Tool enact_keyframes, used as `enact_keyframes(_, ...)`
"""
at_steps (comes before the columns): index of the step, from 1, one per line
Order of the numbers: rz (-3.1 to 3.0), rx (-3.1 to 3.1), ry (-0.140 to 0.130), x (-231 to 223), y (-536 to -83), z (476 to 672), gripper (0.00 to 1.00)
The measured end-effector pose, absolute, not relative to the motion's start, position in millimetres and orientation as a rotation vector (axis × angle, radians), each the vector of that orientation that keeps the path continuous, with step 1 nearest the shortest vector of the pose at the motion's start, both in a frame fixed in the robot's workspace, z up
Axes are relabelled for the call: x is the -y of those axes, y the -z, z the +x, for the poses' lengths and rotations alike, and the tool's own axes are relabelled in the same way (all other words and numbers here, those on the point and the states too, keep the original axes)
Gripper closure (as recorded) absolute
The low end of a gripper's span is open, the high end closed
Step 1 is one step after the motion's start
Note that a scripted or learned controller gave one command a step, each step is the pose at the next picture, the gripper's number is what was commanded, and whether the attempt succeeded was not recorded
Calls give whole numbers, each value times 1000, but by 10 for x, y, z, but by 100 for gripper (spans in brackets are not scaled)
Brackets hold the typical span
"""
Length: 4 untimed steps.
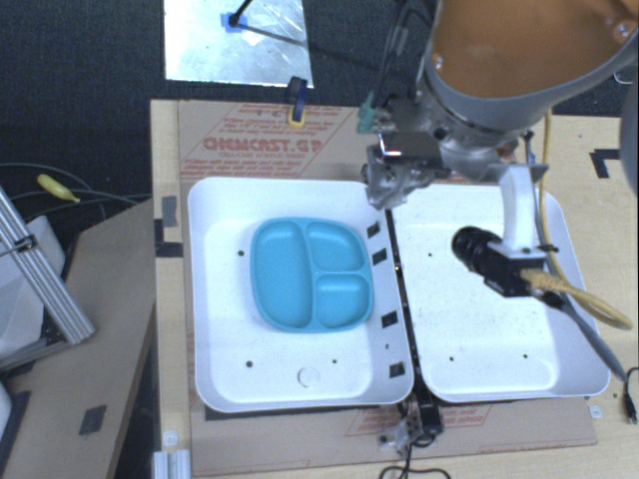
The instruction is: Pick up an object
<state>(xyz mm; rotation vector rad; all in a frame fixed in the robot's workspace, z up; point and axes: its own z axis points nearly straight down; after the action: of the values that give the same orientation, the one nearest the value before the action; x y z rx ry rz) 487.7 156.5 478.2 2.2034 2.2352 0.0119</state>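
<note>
The blue plate [310, 272] lies flat in the middle of the left bin [228, 362], left of centre in the frame. It is smooth, matte plastic, a rounded square split by low ridges into three wells: one long well on its left and two smaller ones stacked on its right. A band of bare white floor runs all round it, so it touches none of the bin's walls; the band is narrowest toward the shared middle wall and widest toward the lower edge of the frame.

Both bins are shallow white trays with rounded corners and sloping rims. The right bin [479, 352] has a floor peppered with fine dark specks and a few small holes. Small black clips [380, 258] sit along the ridge where the two rims meet.

The gripper [387, 190] hangs over the upper end of that ridge, just above and to the right of the plate and apart from it. It is grey metal with cables bunched above it. Whether it is spread or pressed together cannot be made out from this angle, and nothing is seen held in it. The arm [519, 38], broad and orange-brown where it nears the camera, fills the upper right.

Under the bins lies a tan cardboard sheet [250, 143] with red print, and a crinkled silvery sheet [200, 28] sits at the upper left.
</note>
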Motion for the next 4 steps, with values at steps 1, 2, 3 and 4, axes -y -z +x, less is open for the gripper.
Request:
enact_keyframes(1, 2197, -2241, -15, -1566, -4890, 4883, 100)
enact_keyframes(2, 2190, -2245, -19, -1566, -5000, 4889, 100)
enact_keyframes(3, 2227, -2221, 15, -1355, -3845, 4858, 100)
enact_keyframes(4, 2214, -2226, -8, -1645, -4210, 4867, 100)
